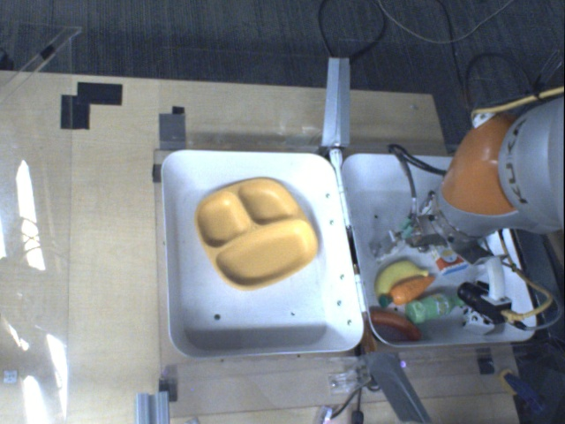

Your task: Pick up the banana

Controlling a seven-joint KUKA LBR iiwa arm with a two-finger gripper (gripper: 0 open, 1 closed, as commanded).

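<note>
Over on the right, the arm (508,170) hangs above the right bin (375,188), its orange band and grey body covering much of that bin's far right side, and I cannot tell how the pincer (430,230) stands, since it is small and lost among metal parts and cables. Open white floor shows along the right bin's upper left, while the near end is crowded. The banana (395,275) lies there, near the bin's left wall, a yellow curve whose long axis runs roughly left to right, with its right end touching a carrot (412,289). Just beside them sit a green bottle (433,308) and a dark red thing (395,322) against the near rim. The left bin (177,263) holds a yellow divided tray (256,230) with bare floor all round it. Both bins rest on a pale wooden worktop (79,263); dark carpet and cables lie beyond.
</note>
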